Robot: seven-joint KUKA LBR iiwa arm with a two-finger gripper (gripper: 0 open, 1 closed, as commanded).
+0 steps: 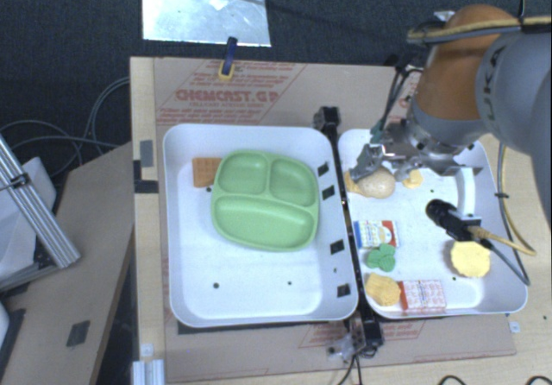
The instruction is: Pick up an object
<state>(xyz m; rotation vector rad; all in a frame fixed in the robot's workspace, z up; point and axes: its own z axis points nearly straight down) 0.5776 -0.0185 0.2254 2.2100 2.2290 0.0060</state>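
While the tool (372, 162) — state I cannot tell — hangs over a beige lump (377, 187), the board (285, 81) reads CHEMCAST.

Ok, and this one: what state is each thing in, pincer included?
Green divided plate: right way up, compartments bare, in the left bin.
Tan cracker: flat, one edge hidden by the plate.
Pincer: low in the right bin, over the beige lump.
Beige lump: apparently resting on the bin floor.
Small carton: lying flat.
Red-and-white packet: lying flat.
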